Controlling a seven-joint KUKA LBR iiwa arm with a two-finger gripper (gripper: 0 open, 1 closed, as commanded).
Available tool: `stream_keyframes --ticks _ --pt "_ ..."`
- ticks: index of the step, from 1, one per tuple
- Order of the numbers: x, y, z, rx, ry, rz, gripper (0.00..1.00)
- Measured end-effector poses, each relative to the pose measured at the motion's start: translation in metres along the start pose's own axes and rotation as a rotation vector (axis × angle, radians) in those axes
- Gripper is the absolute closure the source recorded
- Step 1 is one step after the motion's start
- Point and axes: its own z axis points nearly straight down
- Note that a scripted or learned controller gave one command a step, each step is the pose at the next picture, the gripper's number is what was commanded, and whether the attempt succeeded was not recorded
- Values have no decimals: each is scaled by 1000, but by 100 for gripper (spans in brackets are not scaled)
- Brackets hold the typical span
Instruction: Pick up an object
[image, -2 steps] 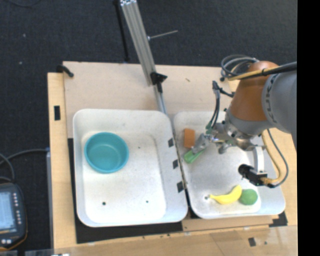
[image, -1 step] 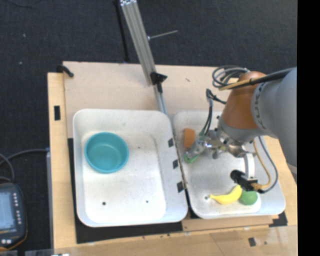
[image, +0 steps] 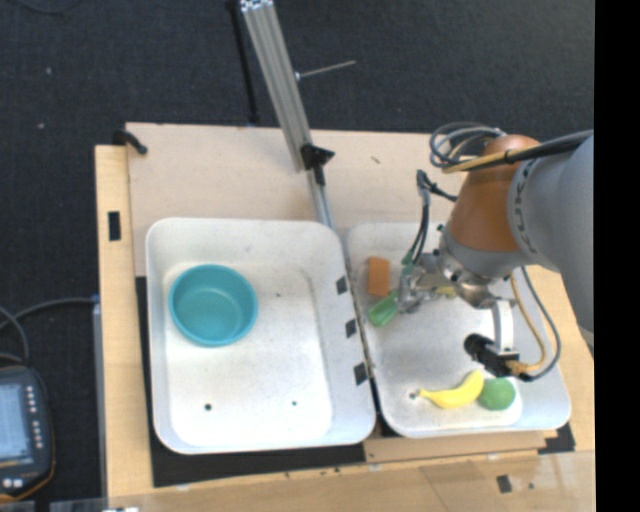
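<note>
Green is what you see at the tool (image: 398, 300): a small green object (image: 382, 313) in the right bin (image: 400, 240), beside an orange piece (image: 377, 276). You cannot tell whether the tool grips it. This looks like the grasp step; next comes a straight lift.

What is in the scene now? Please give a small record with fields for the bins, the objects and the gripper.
left bin: teal bowl
right bin: orange piece, green piece, banana, green ball
gripper: above the right bin's left side, beside the green piece
grasp: cannot tell
banana and green ball: touching, near front edge
</note>
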Motion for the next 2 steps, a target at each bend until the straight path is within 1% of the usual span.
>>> stream_keyframes --ticks 1,2 --pt "3 12 -54 -3 -1 -13 100" --pt "2 14 -109 -4 -1 -13 100"
